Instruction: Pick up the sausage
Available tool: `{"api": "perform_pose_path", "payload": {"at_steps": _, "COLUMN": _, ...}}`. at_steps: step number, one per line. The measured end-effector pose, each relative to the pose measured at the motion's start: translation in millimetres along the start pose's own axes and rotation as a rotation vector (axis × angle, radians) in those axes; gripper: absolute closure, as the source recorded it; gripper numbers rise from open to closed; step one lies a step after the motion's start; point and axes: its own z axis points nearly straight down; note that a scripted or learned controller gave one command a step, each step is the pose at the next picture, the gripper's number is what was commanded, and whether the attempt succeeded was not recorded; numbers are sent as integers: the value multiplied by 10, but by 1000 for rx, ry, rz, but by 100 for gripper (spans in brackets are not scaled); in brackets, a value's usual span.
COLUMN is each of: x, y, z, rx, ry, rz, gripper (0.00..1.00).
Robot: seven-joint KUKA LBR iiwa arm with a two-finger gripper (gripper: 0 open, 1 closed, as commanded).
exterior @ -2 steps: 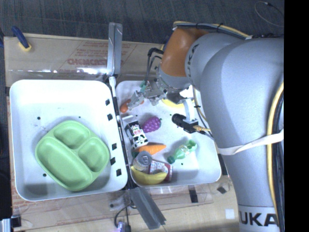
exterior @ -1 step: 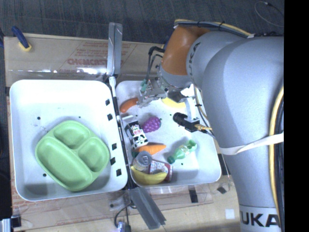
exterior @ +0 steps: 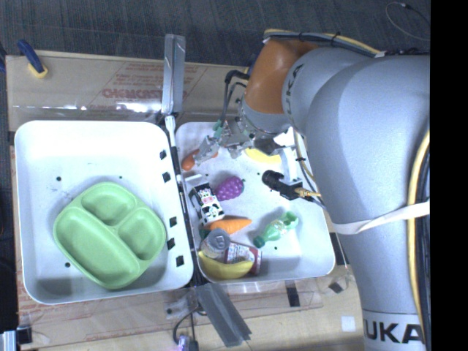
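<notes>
Sausage [exterior: 189,161], a small orange-brown piece, is lying at the upper left corner of the right-hand bin [exterior: 316,258], close against the divider wall, with its long axis slanting up toward the right. Just up and right of it, the gripper [exterior: 212,146] is hanging; whether its tips are spread or closed cannot be told, nor whether anything is touching them. Grapes [exterior: 229,189] are sitting below.

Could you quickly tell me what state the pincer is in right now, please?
Pincer: low at the far end of the right bin, beside the sausage; open or closed cannot be told.
</notes>
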Motion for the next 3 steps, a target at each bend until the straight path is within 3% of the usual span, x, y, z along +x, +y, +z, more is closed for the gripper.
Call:
{"api": "perform_pose_path", "payload": {"at_steps": 1, "x": 5, "y": -2, "z": -80, "rx": 1, "ry": 0, "rz": -4, "gripper": 100}}
{"api": "perform_pose_path", "payload": {"at_steps": 2, "x": 5, "y": -3, "z": -77, "rx": 2, "ry": 0, "rz": -4, "gripper": 0}}
{"api": "perform_pose_path", "payload": {"at_steps": 3, "x": -7, "y": 12, "z": 147, "rx": -4, "ry": 0, "rz": -1, "gripper": 0}}
